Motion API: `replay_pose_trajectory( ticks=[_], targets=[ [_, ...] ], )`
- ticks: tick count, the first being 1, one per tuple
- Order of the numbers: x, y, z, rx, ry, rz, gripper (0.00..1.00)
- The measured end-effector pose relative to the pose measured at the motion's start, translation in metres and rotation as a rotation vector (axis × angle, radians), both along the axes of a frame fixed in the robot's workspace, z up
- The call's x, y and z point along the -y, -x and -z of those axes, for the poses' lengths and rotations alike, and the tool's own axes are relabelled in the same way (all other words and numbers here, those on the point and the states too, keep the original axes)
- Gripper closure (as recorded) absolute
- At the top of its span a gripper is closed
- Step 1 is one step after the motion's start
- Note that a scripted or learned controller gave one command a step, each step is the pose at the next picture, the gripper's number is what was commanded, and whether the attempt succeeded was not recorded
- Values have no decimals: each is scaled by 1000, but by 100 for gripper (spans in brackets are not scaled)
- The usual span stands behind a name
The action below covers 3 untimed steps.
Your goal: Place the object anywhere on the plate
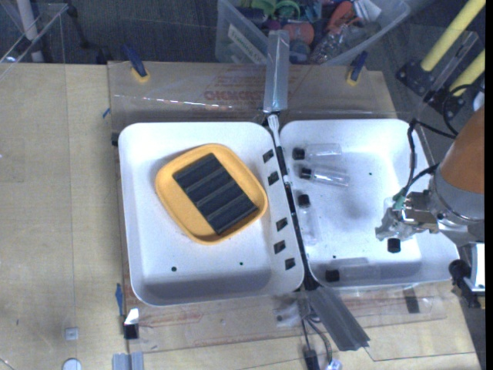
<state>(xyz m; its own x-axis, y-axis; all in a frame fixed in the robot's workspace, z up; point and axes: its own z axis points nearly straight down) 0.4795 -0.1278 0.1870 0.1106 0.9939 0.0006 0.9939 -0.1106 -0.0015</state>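
Left bin (146, 206) carries the yellow plate (173, 182), tilted corner-up, with a dark ribbed object (216, 193) lying flat across its middle. Right bin (362, 141): clear plastic vials (323, 172) toward 11 o'clock of its floor. Gripper (394, 233) hangs at the bin's 4 o'clock, near the right wall. Cannot tell how its pincer stands; too small and cluttered. Toy-filled tub (308, 14) sits at 12 o'clock beyond the bench.
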Motion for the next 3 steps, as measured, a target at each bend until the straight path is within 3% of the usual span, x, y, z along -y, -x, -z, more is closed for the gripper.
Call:
replay_pose_trajectory(
  ticks=[1, 3],
  targets=[
    [0, 0, 0, 0, 0, 0, 0],
    [-48, 0, -58, 2, 2, 86, 0]
  ],
)
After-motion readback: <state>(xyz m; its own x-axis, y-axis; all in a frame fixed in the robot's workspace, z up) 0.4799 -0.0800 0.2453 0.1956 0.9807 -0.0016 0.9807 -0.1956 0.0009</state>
